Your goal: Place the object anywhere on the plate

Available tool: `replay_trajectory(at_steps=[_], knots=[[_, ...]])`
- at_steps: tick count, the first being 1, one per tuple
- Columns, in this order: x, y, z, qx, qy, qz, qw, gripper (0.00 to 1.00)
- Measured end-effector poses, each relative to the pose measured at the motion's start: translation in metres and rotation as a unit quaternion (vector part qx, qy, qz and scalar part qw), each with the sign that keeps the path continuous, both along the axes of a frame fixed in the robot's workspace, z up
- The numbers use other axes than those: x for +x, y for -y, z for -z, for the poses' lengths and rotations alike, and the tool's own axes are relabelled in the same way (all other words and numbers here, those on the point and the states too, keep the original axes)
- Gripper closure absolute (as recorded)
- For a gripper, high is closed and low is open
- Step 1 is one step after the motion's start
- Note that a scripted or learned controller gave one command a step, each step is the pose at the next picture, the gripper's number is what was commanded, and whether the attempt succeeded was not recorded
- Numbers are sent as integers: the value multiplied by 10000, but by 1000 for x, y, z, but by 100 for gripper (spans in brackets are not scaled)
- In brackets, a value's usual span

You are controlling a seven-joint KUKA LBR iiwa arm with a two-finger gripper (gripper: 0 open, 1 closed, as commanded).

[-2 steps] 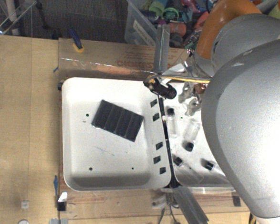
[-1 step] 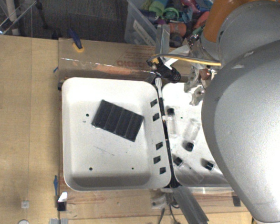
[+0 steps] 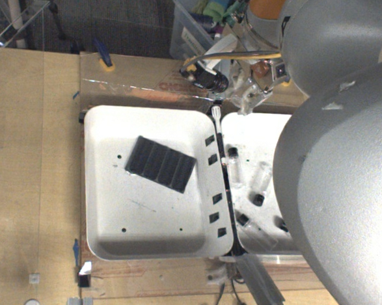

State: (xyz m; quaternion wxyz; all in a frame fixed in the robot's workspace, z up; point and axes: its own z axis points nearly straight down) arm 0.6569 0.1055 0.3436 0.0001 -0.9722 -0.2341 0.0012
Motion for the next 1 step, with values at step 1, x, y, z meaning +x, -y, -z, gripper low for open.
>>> replay_trajectory(at_steps=[1], knots=[[1,-24,-70,4,6,-182,9998,100]])
